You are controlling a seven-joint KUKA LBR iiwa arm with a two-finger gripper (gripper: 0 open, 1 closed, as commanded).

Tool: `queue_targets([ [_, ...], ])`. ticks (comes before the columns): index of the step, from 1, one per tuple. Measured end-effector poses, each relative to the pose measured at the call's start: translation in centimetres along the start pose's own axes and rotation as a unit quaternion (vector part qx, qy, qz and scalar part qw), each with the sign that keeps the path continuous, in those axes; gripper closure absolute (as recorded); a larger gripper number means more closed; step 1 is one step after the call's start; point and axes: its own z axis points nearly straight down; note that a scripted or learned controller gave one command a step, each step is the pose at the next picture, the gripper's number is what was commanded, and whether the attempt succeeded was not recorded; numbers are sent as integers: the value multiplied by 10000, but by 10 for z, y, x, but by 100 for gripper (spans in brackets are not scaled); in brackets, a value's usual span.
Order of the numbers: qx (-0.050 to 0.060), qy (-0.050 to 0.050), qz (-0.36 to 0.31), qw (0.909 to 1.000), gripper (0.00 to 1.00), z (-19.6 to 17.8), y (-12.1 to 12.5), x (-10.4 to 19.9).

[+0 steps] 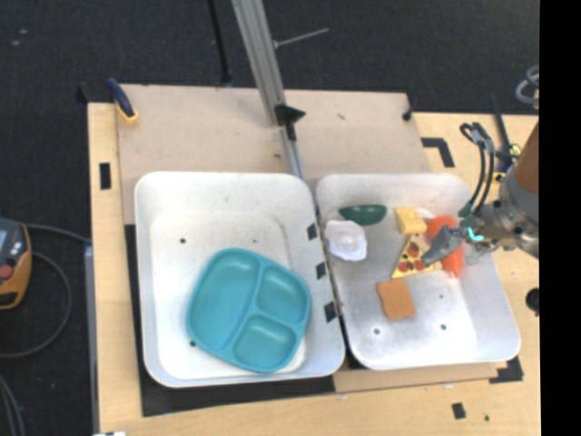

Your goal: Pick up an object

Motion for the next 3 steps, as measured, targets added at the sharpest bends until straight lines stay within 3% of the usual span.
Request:
queue_targets([
  [1, -9, -2, -1, 10000, 0, -1, 0, 0],
  [3, 14, 3, 12, 10000, 0, 90, 8, 0],
])
